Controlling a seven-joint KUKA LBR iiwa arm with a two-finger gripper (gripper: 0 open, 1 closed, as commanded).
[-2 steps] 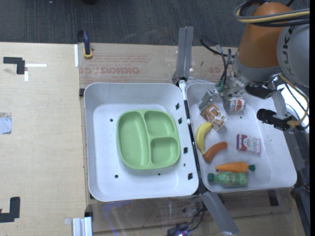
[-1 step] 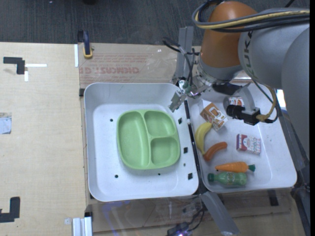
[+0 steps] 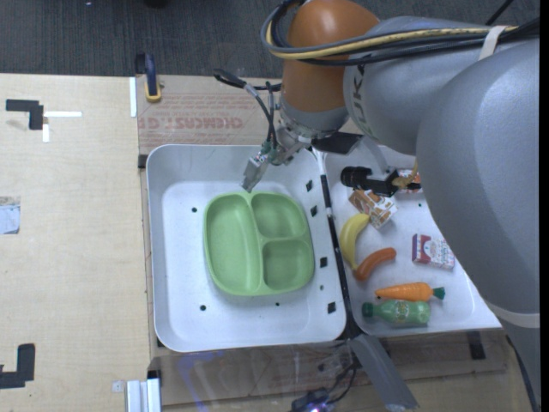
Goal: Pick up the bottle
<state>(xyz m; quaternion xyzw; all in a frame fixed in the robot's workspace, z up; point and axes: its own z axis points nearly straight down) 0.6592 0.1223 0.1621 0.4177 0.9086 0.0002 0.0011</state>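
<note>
The bottle is lying on its side, green with a pale label. My claw is hanging elsewhere; its opening, I cannot tell.

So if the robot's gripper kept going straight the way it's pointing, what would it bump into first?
Probably the green three-part plastic plate. The gripper points down and left, just above the plate's top rim in the left white bin. Its height above the plate is hard to judge.

The grey arm is wearing an orange dome-shaped band, with black and yellow cables running along it toward a slim metallic pincer.
</note>
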